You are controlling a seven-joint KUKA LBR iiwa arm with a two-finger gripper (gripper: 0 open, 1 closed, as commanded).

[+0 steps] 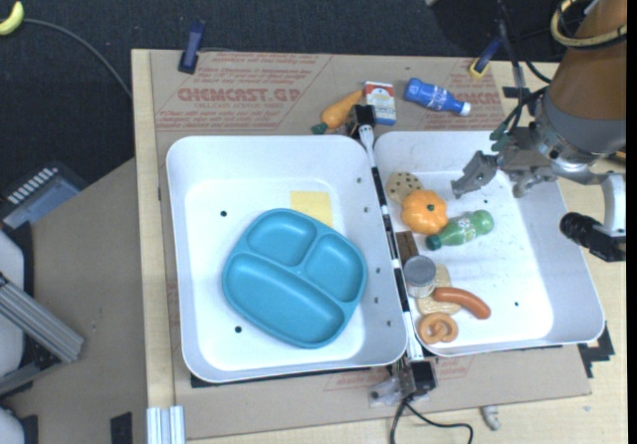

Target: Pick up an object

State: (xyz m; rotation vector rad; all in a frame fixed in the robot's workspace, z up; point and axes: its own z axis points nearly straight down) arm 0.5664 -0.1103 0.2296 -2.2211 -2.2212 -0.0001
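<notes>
Fingers: I see the gripper (495, 176) spread open, pinching nothing, above the right bin (557, 263) at its far end.
Nearest object: green bottle (462, 229) lies on its side, just below the fingers, touching the orange fruit (423, 212).
Axis: its length runs left-right, slightly tilted.
Look: green body, paler end.
Room: I see bare white floor to its right; sausage (464, 302) lies nearer the front.

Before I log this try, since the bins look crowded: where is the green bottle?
The green bottle lies in the right bin, just right of the orange, below the gripper.
</notes>
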